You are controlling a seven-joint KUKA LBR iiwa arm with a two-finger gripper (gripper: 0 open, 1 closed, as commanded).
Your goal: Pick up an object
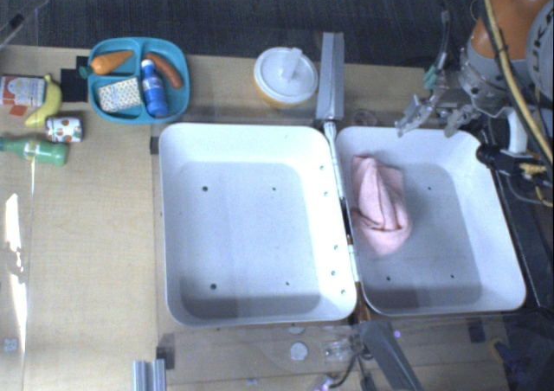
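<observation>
On the worktop (86,233), two white bins sit side by side. The right bin (485,233) holds a crumpled pink cloth (381,205), lying on the left part of its floor, close to the wall it shares with the left bin (242,225). The tool (435,114) hangs over the far edge of the right bin, near its far right corner, well apart from the cloth; its two fingers (414,116) are spread wide with nothing between them. Along the worktop's far edge stand a white lidded cup (286,75) and a blue divided tray (138,80) of toy food. A banana (45,104), a small can (64,129) and a green bottle (36,150) lie near the far left corner.
</observation>
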